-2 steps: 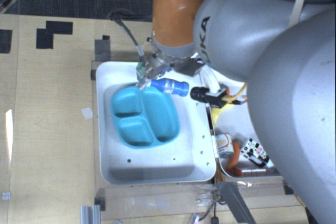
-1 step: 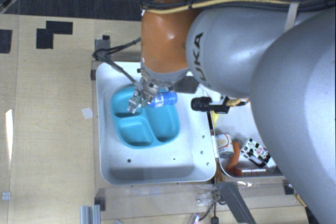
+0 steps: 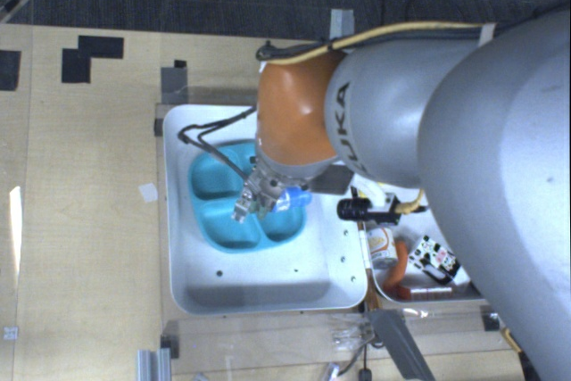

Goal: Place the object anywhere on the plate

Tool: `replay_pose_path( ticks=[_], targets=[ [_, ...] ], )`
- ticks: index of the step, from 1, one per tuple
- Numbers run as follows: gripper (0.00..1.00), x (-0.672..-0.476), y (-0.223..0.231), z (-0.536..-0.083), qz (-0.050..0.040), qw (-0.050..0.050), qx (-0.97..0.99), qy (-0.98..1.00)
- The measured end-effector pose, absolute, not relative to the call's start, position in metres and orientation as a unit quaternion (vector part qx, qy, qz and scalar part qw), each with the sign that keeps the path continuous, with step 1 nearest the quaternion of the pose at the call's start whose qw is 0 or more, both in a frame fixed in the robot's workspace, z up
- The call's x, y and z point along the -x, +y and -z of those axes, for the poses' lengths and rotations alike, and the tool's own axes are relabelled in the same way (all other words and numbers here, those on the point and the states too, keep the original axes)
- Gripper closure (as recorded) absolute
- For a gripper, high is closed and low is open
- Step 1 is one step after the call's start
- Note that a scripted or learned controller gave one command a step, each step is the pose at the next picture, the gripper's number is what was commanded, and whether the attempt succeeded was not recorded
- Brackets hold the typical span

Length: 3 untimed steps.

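From the camera fixed above the bench, the big grey arm (image 3: 446, 129) reached in from the right and took up most of the picture, its orange band (image 3: 294, 116) sitting over the upper edge of the left white bin (image 3: 259, 285). In that bin lay a blue plate (image 3: 219, 192) with divided compartments, tilted a little in the frame and set toward the bin's upper half. The gripper (image 3: 245, 208) hung down over the middle of the plate, near the ridge where its compartments meet. Whether the claw was spread or clenched, I could not tell from where the camera looked; the metal tips blurred together. Just beside it, on the right side of the plate, showed a small pale bluish object (image 3: 294, 199), partly hidden under the wrist; whether it was gripped or simply lying on the plate could not be made out. The right bin (image 3: 384, 285) held a jumble of small things, among them an orange-red piece (image 3: 401, 263) and a black-and-white item (image 3: 434, 256).
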State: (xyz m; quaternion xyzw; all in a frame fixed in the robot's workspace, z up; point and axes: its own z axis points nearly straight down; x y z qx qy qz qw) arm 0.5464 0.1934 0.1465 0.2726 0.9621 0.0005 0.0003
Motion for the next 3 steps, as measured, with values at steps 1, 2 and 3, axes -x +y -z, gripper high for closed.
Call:
replay_pose_path(
  ticks=[1,2,3],
  targets=[
    [1.00,-0.488,0.142,-0.173,-0.0017,0.002,-0.329,0.944],
    [1.00,-0.522,0.196,-0.232,-0.0022,0.003,-0.255,0.967],
    [1.00,-0.545,0.179,-0.187,-0.0011,0.001,-0.386,0.923]
  ],
)
